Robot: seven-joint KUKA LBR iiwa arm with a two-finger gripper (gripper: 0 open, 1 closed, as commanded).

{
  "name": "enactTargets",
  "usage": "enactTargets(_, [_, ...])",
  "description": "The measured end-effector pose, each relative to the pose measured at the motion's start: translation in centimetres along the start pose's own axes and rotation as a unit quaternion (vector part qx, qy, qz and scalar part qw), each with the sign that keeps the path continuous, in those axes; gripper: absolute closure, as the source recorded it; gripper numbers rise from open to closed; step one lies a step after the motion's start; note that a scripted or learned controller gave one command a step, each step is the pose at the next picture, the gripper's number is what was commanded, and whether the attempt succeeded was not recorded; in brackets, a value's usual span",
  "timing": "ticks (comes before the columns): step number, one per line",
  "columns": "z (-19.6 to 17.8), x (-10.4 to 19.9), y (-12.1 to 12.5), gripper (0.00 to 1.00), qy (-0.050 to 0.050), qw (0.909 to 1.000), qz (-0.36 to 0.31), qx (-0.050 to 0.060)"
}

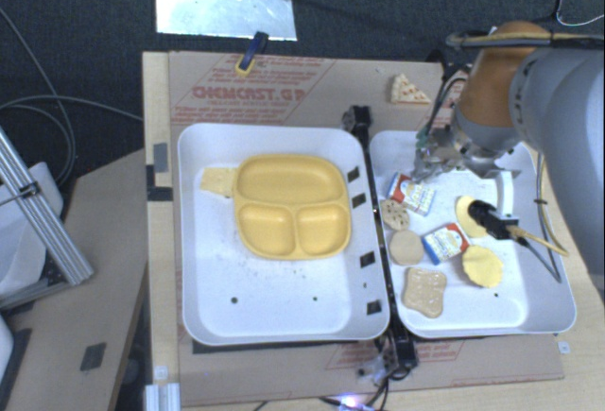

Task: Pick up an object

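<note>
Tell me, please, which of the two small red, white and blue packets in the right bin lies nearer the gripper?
The upper packet, just below the gripper. The other packet lies lower, near the bin's middle.

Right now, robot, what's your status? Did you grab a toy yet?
End effector low over right bin, by the red-white packet. Grasp unconfirmed. Toy foods crowd close.

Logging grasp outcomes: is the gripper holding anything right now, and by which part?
Cannot be told. The gripper sits low over the right bin, just above a red-and-white packet, but nothing visibly sits between its fingers.
</note>
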State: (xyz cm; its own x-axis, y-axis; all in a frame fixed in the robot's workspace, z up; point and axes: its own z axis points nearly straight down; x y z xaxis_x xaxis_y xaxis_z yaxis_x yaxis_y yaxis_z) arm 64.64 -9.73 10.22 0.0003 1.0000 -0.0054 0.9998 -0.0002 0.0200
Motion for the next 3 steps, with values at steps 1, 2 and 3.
enactTargets(1, [0.1,0.1,-0.1,0.00,0.000,1.0000,0.000,0.001])
enactTargets(2, [1.2,1.0,-0.9,0.00,0.001,1.0000,-0.001,0.002])
enactTargets(3, [-0.1,1.2,-0.7,1.00,0.002,1.0000,-0.002,-0.001])
